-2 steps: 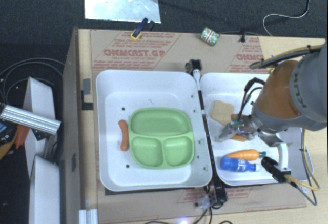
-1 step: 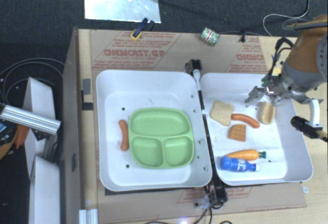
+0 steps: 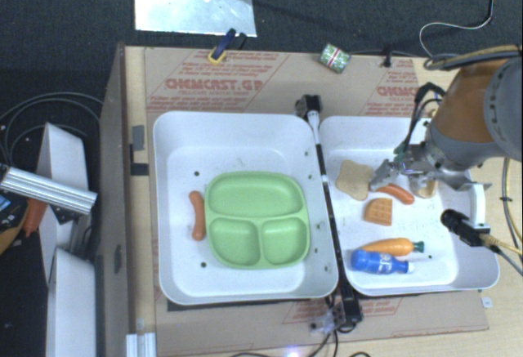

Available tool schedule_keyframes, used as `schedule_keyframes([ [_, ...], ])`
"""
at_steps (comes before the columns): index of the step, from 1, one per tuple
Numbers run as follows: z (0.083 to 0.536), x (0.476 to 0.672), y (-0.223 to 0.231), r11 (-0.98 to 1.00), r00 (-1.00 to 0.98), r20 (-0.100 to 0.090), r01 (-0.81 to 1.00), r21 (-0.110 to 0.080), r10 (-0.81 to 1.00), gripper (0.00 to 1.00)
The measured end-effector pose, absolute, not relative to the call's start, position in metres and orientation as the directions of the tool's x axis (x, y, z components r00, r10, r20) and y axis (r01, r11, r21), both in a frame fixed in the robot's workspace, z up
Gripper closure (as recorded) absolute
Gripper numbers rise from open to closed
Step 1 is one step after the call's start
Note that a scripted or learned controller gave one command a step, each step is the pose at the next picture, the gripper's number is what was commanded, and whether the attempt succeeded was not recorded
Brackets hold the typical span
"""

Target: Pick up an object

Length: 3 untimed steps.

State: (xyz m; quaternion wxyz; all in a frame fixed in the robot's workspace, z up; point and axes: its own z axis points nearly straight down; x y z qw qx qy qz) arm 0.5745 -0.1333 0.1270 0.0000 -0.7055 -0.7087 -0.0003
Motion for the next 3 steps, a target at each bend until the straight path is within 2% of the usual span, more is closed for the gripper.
schedule_keyframes([
  [1, 0.084, 0.545, -0.100, 0.003, -0.003, 0.000, 1.000, 0.000, 1.000, 0.00],
  [2, 0.095, 0.546, -0.101, 0.004, -0.004, 0.000, 1.000, 0.004, 1.000, 1.00],
  [3, 0.095, 0.546, -0.101, 0.004, -0.004, 0.000, 1.000, 0.003, 1.000, 0.00],
])
